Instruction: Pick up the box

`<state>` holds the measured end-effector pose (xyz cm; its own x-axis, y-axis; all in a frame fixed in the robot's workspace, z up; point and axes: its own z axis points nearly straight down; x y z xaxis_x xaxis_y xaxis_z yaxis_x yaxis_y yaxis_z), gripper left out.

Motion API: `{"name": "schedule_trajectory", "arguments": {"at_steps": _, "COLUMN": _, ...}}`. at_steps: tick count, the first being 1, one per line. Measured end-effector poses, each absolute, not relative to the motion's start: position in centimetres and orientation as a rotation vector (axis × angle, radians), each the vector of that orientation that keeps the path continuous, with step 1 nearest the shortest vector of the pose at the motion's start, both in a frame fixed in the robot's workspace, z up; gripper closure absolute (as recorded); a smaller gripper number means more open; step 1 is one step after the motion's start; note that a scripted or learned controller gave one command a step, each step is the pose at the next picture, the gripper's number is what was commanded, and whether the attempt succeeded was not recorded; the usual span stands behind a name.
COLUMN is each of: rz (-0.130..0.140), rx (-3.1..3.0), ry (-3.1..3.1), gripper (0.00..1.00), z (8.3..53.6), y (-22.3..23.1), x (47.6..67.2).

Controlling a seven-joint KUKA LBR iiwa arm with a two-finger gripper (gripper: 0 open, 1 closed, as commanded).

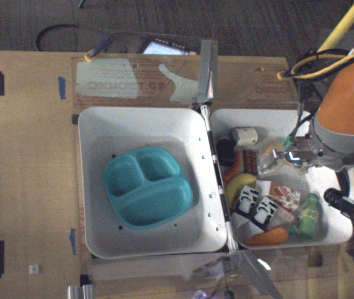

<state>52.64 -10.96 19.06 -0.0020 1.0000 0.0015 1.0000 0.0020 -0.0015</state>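
The gripper [292,156] is positioned over the far right part of the right bin [341,229], above a clutter of small items. Its state of opening cannot be told from this view, and nothing is seen to be held.

The box [285,197], taken to be the small carton with the reddish printed face, lies near the middle of the right bin, just beside two black-and-white packets [256,207]. A green bottle [308,217] lies at its right, and a carrot [267,237] nearer the camera. A banana [239,185] and a white cylinder [246,136] lie to the left and farther back. A teal divided plate [147,186] rests in the left bin [96,129].

For the step in hand, the gripper is best moved slightly nearward until it is centred over the box. The approach is to be made vertically, with the closing axis set across the shorter side of the box. Contact with the bottle and the packets is to be avoided, as neighbouring items are likely to be caught or pushed.
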Motion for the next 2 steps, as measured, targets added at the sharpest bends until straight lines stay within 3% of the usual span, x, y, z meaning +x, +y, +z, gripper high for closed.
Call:
{"name": "schedule_trajectory", "arguments": {"at_steps": 1, "rz": -0.003, "rx": -2.285, "ry": -2.159, "gripper": 0.0, "z": 8.98, "y": -15.04, "x": 58.33}}
{"name": "schedule_trajectory", "arguments": {"at_steps": 2, "rz": -0.006, "rx": -2.288, "ry": -2.157, "gripper": 1.0, "z": 9.97, "y": -15.11, "x": 58.37}}
